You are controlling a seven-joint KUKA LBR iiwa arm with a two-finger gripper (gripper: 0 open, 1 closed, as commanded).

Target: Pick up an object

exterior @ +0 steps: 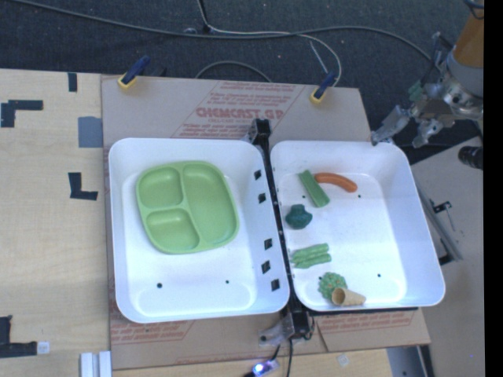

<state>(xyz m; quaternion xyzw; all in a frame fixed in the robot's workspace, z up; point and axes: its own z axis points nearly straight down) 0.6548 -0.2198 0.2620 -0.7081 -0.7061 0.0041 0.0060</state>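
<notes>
Two white bins sit side by side on the desk (pixel 47 210). Left bin (pixel 126 289) holds a green three-part plate (pixel 187 207), lying flat in its upper half. Right bin (pixel 393 234) holds five small items: an orange sausage (pixel 336 181) near the top, a green stick (pixel 313 188) just left of it and touching or nearly so, a dark teal lump (pixel 298 217) below the stick, a light green bean bundle (pixel 310 255) lower down, and a green leafy piece (pixel 332 283) with a tan cone (pixel 346 296) against it near the bottom edge. Arm enters from the upper right, orange band visible at the frame edge. Hand (pixel 402 129) hangs outside the right bin, just above its top right corner, over dark floor. Cannot tell whether it is apart or together; nothing seen in it. All items lie loose in the bin, well apart from the hand.
</notes>
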